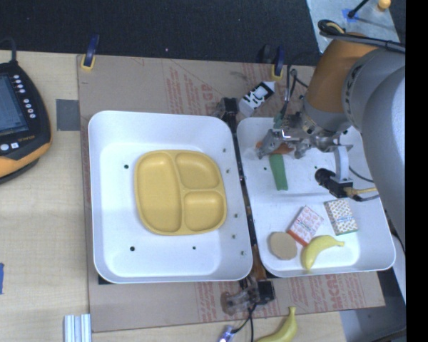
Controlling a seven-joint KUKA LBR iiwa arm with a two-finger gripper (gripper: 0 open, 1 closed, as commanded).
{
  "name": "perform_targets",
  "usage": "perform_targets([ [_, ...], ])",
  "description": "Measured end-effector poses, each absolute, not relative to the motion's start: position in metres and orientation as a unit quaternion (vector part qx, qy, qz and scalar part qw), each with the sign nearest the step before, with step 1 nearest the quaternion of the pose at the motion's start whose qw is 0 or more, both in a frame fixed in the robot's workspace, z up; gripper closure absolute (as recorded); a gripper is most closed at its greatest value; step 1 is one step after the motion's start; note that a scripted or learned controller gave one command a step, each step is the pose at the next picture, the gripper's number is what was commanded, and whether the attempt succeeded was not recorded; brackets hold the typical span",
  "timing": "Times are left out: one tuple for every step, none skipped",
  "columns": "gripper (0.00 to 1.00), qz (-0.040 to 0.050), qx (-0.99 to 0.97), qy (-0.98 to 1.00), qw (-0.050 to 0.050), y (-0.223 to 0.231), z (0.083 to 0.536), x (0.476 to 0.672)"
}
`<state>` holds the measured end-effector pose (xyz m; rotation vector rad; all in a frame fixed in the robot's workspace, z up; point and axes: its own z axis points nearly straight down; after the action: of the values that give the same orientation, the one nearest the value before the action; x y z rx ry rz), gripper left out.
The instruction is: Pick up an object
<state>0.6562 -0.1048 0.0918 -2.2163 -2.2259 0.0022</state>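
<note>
gripper [284, 142]: low in right bin [374, 261], far end
opening: can't tell
nearest: green block [278, 172], top end just below gripper; contact unclear

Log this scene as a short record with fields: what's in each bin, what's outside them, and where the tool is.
left bin: yellow divided plate
right bin: green stick, red-and-white packet, patterned packet, tan round piece, banana
outside the bins: second banana at the near edge
tool: over the far end of the green stick
held: cannot tell
</note>
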Motion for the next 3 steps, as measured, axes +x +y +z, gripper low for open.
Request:
perform_targets([
  [0.00,0.0004,-0.706,-0.708,0.000,-0.136,0.092,0.656],
  [0.00,0.0019,-0.705,-0.709,0.002,-0.100,0.091,0.618],
  [1.00,0.0028,-0.705,-0.710,0.002,-0.101,0.102,0.618],
])
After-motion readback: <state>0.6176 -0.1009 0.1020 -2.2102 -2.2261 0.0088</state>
